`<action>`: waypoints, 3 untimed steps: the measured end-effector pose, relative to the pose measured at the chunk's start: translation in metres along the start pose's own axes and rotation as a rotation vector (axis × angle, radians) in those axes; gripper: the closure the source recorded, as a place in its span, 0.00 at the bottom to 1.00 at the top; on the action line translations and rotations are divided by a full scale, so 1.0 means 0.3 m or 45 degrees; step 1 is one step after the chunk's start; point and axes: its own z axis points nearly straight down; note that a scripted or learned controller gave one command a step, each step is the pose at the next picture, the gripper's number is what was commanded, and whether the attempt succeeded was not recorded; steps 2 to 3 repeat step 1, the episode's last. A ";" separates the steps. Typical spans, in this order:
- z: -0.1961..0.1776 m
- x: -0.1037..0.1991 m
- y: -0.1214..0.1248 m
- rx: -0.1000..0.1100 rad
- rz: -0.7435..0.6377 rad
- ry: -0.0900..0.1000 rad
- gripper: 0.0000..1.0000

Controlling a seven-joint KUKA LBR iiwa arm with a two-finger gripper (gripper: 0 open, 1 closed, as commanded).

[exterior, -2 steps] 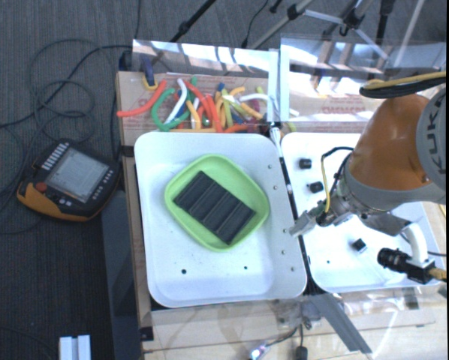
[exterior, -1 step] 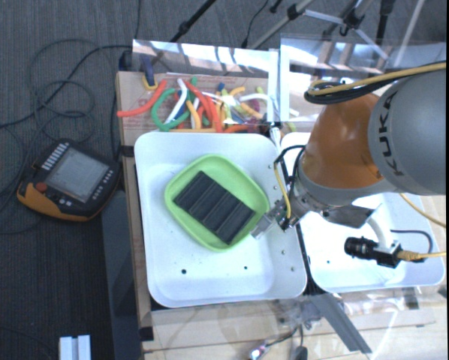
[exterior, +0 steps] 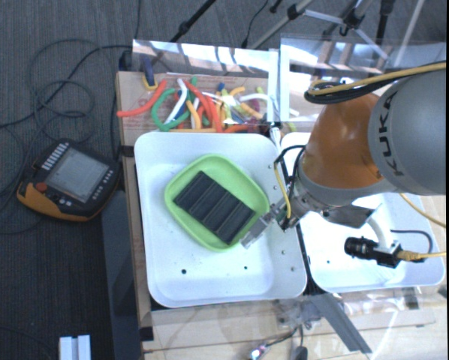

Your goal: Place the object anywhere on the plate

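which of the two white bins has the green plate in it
The left bin, the one farther from the arm's side. The green plate sits in it with a dark ribbed block lying on the plate. The right bin sits mostly under the arm.

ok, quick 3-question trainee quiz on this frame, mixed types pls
1. True or false: the dark slab lies on the green plate.
2. Which bin holds the plate? A) left bin B) right bin
3. Fill in: the gripper is at the plate's lower-____ rim.

Key: 1 true; 2 A; 3 right
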 end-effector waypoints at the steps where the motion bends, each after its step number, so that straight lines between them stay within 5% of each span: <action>1: 0.000 0.082 0.164 0.000 0.056 -0.002 0.00; 3: 0.000 0.082 0.164 0.000 0.056 -0.002 0.00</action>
